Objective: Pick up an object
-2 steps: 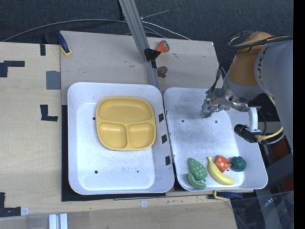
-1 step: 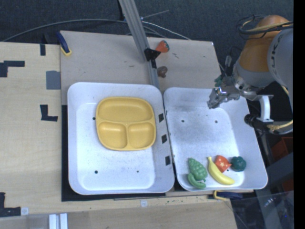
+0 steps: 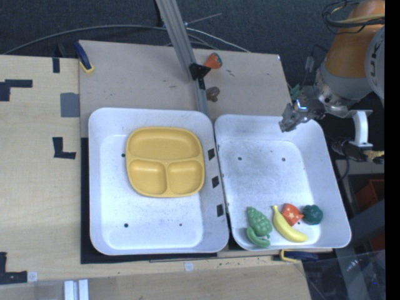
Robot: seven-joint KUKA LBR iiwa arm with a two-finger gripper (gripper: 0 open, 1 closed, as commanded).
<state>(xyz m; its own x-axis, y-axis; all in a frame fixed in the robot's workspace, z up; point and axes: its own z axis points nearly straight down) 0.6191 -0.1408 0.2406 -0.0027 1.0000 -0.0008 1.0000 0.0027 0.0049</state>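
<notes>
Small toy foods lie along the near edge of the right bin (image 3: 275,161): a green bumpy vegetable (image 3: 257,225), a yellow banana (image 3: 288,226), a red-orange piece (image 3: 290,212) and a dark green round piece (image 3: 312,214). My gripper (image 3: 291,120) hangs over the far right corner of that bin, well away from the toys, with nothing seen between its fingers. Its tips are dark and small against the bin rim.
The left bin (image 3: 106,186) holds a yellow divided plate (image 3: 165,161). A grey metal pole (image 3: 178,27) slants up from a clamp between the bins. An orange and a brown small object (image 3: 213,60) lie on the bench behind the bins.
</notes>
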